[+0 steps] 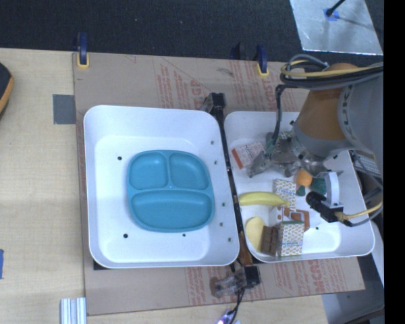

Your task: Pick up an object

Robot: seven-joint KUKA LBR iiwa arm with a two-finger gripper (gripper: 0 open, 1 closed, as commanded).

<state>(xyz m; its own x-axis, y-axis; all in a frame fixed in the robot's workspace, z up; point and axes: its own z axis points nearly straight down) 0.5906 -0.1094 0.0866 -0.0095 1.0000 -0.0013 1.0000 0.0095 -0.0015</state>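
Note:
The right bin (351, 245) holds a jumble of small objects. A yellow banana (262, 198) lies at its middle left, with a patterned carton (284, 189) just to its right. A red-and-white packet (239, 157) sits near the bin's left wall. A small orange ball (303, 178) rests under the wrist. My gripper (266, 156) is low in the upper part of this bin, between the packet and the orange ball and just above the banana. Nothing visible is lifted off the bin floor.
The left bin (101, 133) holds a blue divided plate (170, 189). At the right bin's front lie a pale yellow round piece (254, 229), a brown block (269, 239) and another patterned carton (291, 239). The arm's orange band (320, 117) and cables overhang the bin's right side.

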